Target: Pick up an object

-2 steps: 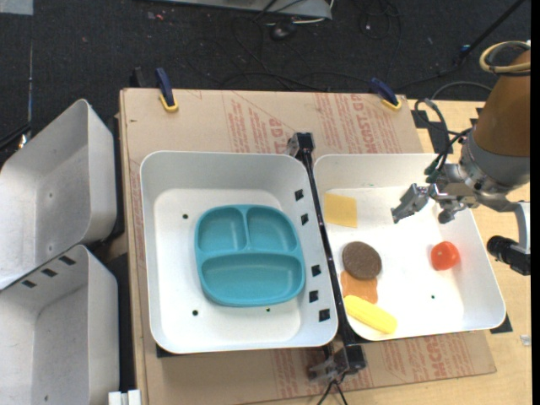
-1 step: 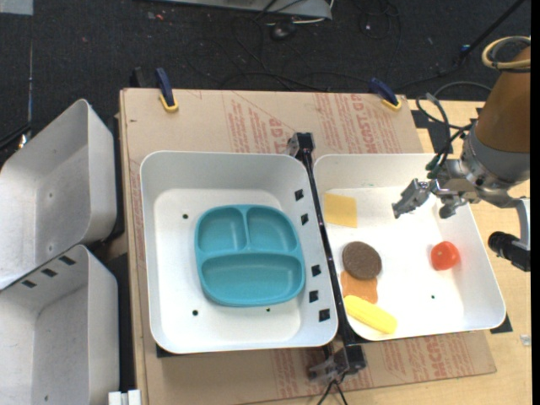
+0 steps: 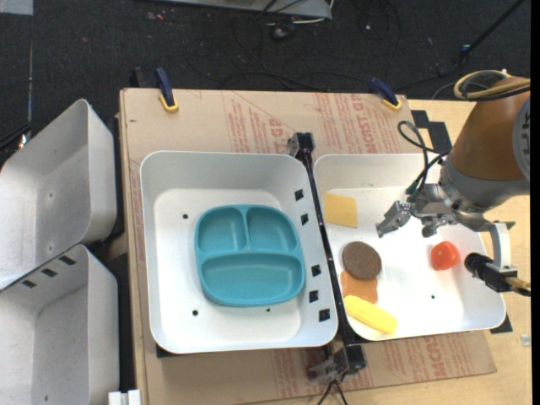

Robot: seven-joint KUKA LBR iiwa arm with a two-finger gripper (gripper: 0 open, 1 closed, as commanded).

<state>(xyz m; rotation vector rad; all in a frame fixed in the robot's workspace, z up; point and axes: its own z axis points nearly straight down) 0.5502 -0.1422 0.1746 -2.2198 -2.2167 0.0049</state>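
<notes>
Gripper (image 3: 395, 223) hanging over upper-middle of right bin (image 3: 485, 315), wrist angled in from the right; fingers look spread, nothing between them, so released and empty. Sits just right of yellow cheese slice (image 3: 342, 210), apart from it, not touching. Candidate objects all in right bin: cheese slice flat near the divider; brown round patty (image 3: 362, 260) below it; orange piece (image 3: 361, 288) partly tucked under the patty; yellow corn-like piece (image 3: 371, 315) at the near edge, touching or overlapping the orange one; red tomato (image 3: 445, 255) alone toward the right, partly under the arm. Left bin (image 3: 160, 251) holding only a teal divided tray (image 3: 250, 255), well apart from the gripper, likely a drop target rather than a pick. Judging by the position, approach stage, nothing lifted yet. Nearest pick probably cheese, but flat on the floor, hard to get fingers under. Tomato isolated and round, easier grasp, could roll. Patty/orange/corn cluster crowded, risk of nudging neighbours.
</notes>
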